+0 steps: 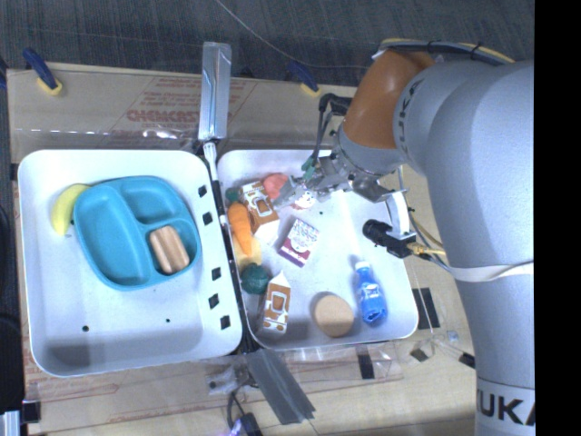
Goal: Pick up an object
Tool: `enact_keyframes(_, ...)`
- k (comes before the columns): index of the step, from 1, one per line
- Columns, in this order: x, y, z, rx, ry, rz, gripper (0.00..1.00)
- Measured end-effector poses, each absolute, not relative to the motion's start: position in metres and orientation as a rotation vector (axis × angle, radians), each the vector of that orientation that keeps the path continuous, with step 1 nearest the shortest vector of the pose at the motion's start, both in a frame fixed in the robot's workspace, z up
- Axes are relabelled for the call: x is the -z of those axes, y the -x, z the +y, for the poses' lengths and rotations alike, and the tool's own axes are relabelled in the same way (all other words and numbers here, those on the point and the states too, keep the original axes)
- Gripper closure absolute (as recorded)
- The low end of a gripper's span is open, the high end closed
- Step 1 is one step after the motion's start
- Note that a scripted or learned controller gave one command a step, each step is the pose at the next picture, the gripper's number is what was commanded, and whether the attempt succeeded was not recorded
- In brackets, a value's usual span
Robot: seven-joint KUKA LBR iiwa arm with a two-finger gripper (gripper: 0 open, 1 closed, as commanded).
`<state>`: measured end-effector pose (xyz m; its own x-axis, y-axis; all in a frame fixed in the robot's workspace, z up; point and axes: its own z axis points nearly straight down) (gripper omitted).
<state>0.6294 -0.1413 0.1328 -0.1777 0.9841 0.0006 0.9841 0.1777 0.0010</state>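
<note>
My gripper (311,185) hangs low over the back of the right bin (399,321), under the orange-banded wrist. Just left of it lies a pink toy (277,186), touching or nearly touching the gripper tip. A small orange-and-white carton (258,200) and an orange carrot (240,226) lie further left. A maroon-and-white packet (300,241) sits in front of the gripper. A blue bottle (368,292), a round tan disc (333,314), a brown milk carton (277,304) and a dark green piece (253,278) lie along the bin's front.
The left bin (54,334) holds a blue divided plate (109,225) with a tan bread roll (169,249) on it, and a yellow banana (64,207) beside the plate. A metal divider (214,89) separates the bins. The grey arm covers the right side.
</note>
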Motion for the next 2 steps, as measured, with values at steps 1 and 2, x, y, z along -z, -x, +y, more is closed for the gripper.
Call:
enact_keyframes(1,-0.1165,-0.6624,-0.1187,0.005,-2.031,2.361,0.00)
enact_keyframes(2,-0.1102,-0.6664,-0.1159,-0.018,-1.691,2.607,0.00)
